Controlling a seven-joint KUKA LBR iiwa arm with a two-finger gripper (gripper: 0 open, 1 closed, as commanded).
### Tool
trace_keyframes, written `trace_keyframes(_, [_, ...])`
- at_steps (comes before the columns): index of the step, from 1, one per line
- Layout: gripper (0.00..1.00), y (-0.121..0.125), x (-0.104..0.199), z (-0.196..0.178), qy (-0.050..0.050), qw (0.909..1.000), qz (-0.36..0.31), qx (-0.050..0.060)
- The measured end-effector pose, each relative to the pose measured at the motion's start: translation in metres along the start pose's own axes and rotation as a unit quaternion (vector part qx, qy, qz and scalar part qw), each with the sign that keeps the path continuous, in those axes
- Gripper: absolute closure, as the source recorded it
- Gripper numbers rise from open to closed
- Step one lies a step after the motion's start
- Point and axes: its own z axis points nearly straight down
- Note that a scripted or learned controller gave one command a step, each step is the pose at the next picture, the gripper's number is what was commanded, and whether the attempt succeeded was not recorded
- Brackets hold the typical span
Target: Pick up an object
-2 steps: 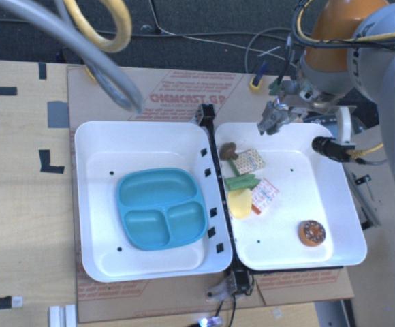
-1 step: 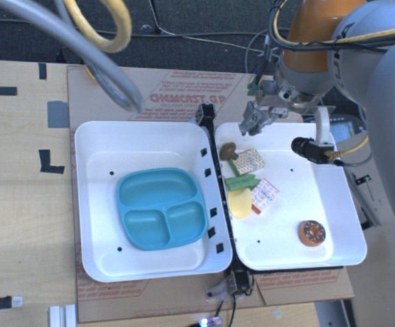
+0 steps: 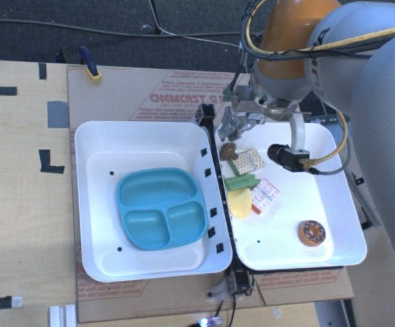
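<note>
bench [image 3: 20,203] fills the picture, pale wood with dark tape marks on the left, and a brown cardboard sheet [image 3: 177,97] lies on it under the two bins. the big grey arm [image 3: 361,67] comes in from the right, with its orange band [image 3: 296,22] up high. it hangs over the top left part of the right bin.

left bin [image 3: 95,148] is white and shallow. a blue tray [image 3: 160,206] with three parts sits in the middle of it, with bare white floor all round it. the right bin [image 3: 334,251] touches the left bin along a row of black clips [image 3: 214,196]. most of its floor on the right and at the bottom is bare, so there is lots of room there.

the things in the right bin crowd near its left wall. a yellow block [image 3: 240,203] lies close to the wall, with a green piece [image 3: 242,181] just above it. a red and white packet [image 3: 264,195] touches the yellow block on its right. a checked pad [image 3: 249,161] lies above the green piece. a small brown thing [image 3: 227,151] sits by the wall, right under the jaws. a brown donut [image 3: 312,233] lies alone, well apart, near the bottom right.

the gripper [image 3: 233,129] points down just above the small brown thing. i cannot tell if the jaws are open or closed, or if they touch anything. a black part [image 3: 286,157] with a cable hangs off the arm beside the checked pad.
</note>
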Motion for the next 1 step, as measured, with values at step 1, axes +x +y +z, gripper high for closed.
trace_keyframes(1, [1.00, -0.0054, 0.0548, 0.0170, 0.000, 1.0000, 0.000, 0.000])
